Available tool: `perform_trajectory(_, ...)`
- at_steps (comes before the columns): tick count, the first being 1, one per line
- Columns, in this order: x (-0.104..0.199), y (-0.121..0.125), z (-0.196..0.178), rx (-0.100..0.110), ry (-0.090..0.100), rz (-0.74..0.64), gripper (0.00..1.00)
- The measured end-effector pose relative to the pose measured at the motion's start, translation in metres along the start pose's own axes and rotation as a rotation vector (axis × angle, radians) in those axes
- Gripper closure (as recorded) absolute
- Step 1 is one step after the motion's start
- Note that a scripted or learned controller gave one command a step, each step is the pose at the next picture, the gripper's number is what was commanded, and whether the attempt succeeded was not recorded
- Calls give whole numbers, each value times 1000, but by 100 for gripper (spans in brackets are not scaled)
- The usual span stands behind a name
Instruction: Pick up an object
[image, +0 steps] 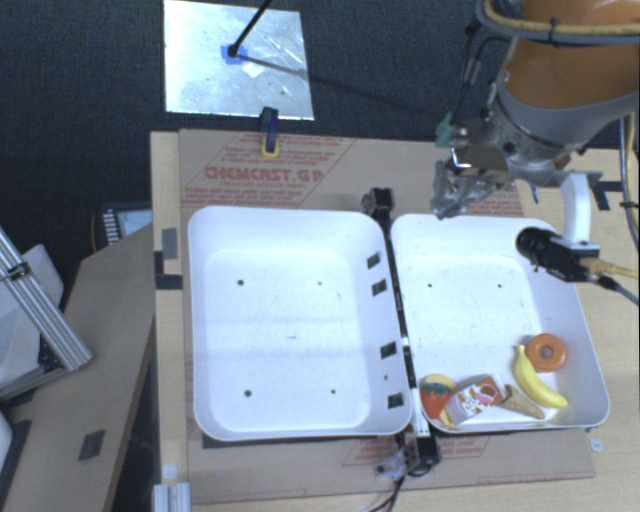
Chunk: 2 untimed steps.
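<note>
Red print "CHEMCAST GP" (263, 173) on brown board (330, 160), just behind left bin (285, 225). Same red print partly readable on board behind right bin (480, 225) and along front edge. Small packet (473, 399) in right bin: print too small to read.

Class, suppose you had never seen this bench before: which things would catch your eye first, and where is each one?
The arm's orange band stands out at the upper right, with the gripper hanging over the far edge of the right bin. Next comes a bright cluster in that bin's near corner: a yellow banana, an orange ring-shaped toy and a small carton. The left bin is a wide white expanse.
</note>
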<state>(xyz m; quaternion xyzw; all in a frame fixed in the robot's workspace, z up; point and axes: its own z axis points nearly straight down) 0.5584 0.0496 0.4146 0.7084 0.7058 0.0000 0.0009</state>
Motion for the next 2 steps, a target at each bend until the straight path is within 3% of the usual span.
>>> perform_trajectory(1, 41, 31, 162, 13, 0, -10, 100)
perform_trajectory(2, -14, 12, 155, 3, -1, 0, 100)
